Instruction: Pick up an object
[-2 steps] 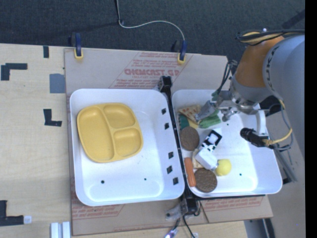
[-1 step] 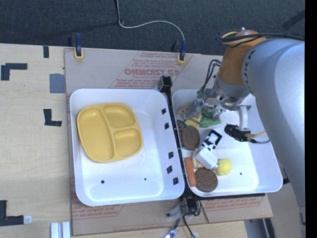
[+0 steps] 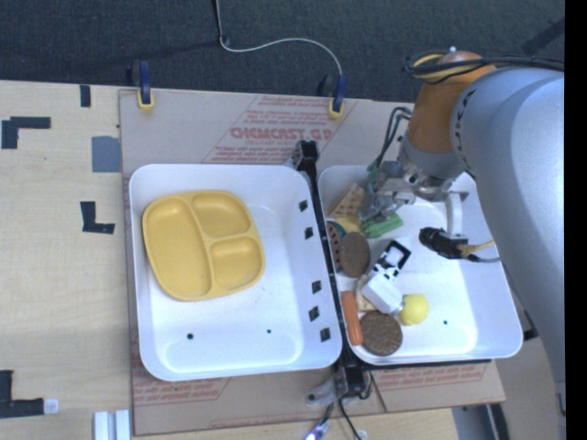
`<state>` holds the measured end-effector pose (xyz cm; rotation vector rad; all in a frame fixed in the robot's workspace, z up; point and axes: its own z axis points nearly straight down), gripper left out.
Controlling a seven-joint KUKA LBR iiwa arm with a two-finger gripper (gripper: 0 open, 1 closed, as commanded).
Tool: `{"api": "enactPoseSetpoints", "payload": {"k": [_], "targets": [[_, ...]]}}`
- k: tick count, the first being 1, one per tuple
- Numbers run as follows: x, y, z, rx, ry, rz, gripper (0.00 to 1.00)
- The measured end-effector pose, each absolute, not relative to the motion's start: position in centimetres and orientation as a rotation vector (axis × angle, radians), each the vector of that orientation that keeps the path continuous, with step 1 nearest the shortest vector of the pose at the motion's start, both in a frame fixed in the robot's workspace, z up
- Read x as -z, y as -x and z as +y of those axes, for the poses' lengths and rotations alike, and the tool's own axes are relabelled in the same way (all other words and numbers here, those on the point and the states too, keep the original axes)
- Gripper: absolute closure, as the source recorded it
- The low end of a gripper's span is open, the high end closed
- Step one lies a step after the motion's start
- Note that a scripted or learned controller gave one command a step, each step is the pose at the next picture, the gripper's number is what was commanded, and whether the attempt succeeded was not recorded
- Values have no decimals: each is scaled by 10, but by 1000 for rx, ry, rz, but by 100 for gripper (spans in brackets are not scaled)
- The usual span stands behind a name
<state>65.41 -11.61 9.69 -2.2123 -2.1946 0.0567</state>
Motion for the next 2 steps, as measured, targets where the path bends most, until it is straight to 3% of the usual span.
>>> {"api": "enactPoseSetpoints", "payload": {"k": [1, 2], "targets": [[-97, -654, -119, -63, 2216, -2197, 0], [-90, -604, -121, 9, 2230, -2231, 0]]}}
